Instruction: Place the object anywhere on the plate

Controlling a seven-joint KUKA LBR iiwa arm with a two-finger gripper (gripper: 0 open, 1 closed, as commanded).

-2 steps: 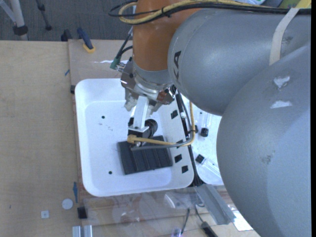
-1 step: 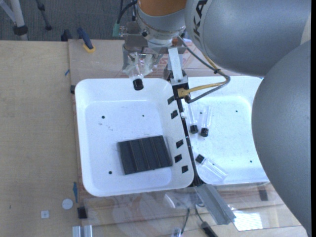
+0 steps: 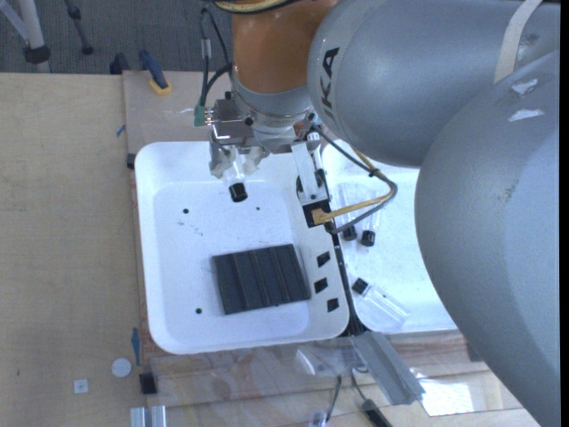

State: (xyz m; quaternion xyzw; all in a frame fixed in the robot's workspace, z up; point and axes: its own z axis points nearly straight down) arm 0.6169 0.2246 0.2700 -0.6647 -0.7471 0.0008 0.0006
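A single fixed camera looks down at a slant on a pale wooden bench [image 3: 62,238], seen from above and close enough that the left shallow white plastic bin [image 3: 164,314] sits near the centre of the frame. The second white bin [image 3: 404,265], to its right, is largely covered by the bulky grey arm with an orange band [image 3: 427,78], which enters from the right and fills the upper right. A strip of dark grey floor [image 3: 116,16] runs along the top edge.

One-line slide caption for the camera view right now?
Gripper above the left bin's far end, small black object just beneath it, dark ribbed plate nearer the camera.
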